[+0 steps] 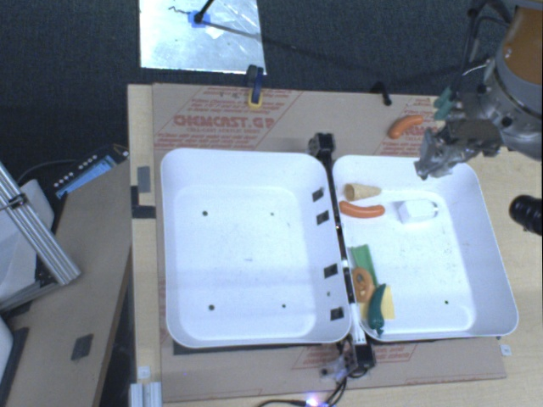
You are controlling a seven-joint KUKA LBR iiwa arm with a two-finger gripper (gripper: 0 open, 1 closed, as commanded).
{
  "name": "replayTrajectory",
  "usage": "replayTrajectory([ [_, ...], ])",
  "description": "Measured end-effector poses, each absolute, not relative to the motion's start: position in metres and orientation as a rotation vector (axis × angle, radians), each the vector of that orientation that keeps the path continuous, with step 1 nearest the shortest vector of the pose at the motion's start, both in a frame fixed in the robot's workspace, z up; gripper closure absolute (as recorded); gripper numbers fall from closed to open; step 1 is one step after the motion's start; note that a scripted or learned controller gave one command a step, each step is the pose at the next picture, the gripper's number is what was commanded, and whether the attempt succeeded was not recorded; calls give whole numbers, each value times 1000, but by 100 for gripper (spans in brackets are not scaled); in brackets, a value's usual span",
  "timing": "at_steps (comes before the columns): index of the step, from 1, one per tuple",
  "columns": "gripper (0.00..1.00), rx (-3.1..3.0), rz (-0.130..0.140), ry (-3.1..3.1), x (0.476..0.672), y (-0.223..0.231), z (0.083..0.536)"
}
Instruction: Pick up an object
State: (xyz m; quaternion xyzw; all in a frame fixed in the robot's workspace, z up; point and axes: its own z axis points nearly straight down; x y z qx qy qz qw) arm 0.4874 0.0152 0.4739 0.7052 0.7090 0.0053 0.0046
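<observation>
In the right bin [484, 253] lie a tan cone [361, 192], an orange-red sausage [363, 211] and a small white cup [417, 210] near the back. A green strip [361, 257], an orange piece [364, 285] and a yellow-green piece [378, 305] lie along its left wall toward the front. My gripper [430, 164] hangs over the bin's back edge, up and to the right of the white cup, apart from all of these. Nothing shows between its tips.
Another orange sausage [405, 126] lies outside the bins on the cardboard, just left of the gripper. The left bin [246, 244] stands beside the right one, with black clips [329, 219] along the shared wall. A yellow-blue clamp [254, 87] sits at the back.
</observation>
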Motion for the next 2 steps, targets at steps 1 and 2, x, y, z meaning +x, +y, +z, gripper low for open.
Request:
replayTrajectory([
  [1,100,2211,10,2223,512,15,517],
  [2,100,2219,5,2220,501,1,536],
])
